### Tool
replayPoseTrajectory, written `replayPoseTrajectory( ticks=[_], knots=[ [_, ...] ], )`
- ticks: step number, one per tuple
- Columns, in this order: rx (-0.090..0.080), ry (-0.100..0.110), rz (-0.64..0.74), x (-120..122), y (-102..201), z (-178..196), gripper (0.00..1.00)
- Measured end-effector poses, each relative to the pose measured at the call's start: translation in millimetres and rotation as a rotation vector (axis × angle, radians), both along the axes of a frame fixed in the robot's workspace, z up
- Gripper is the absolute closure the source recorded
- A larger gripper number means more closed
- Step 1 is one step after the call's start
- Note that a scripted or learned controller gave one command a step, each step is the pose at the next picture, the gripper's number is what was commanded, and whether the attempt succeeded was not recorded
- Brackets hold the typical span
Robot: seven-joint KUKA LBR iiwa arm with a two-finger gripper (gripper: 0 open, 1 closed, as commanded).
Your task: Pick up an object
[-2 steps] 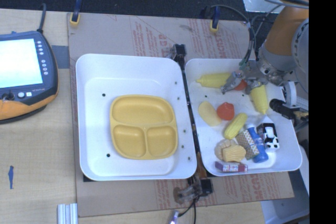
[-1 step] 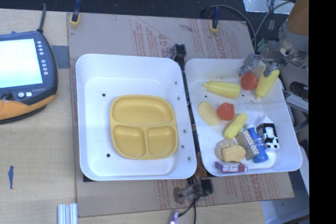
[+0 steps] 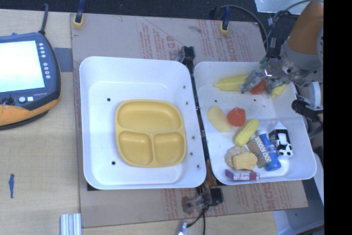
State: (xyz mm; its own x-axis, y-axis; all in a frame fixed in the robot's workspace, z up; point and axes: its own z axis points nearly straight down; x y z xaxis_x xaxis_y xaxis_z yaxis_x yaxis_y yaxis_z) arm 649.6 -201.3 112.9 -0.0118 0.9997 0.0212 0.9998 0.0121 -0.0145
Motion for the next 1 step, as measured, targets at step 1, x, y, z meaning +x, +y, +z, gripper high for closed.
replayPoseTrajectory(
  ticks=[1],
  knots=[
    [-0.01,0.017,-0.003,1.2,-8.1,-25.6,0.0]
  ],
)
